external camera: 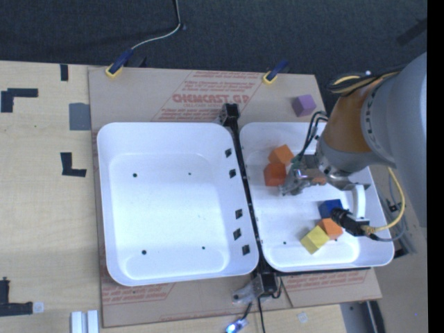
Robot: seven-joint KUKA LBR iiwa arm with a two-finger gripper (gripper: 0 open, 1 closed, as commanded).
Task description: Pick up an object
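Overhead, slanted view of a bench bearing two shallow white bins side by side on a cardboard sheet (pixel 208 96) printed with red lettering. The left bin (pixel 114 186) has a bare floor marked by a few small dark dots. The right bin (pixel 374 255) holds the loose objects: two orange blocks, one (pixel 281 155) set just above the other (pixel 274 175), near the bin's left wall; a blue block (pixel 329 207) toward the lower right; a small orange block (pixel 332 228) just below the blue one; and a yellow block (pixel 313 239) touching that small orange block at its lower left. A purple cube (pixel 303 105) rests on the cardboard outside the bins, beyond the right bin's far rim. The grey arm with its orange band (pixel 347 120) reaches in from the right, and the gripper (pixel 296 184) sits low over the right bin's floor, just right of the lower orange block; whether its fingers are parted or closed cannot be told, and no object is seen between them. Two clamps (pixel 119 62) pin the cardboard's far edge.
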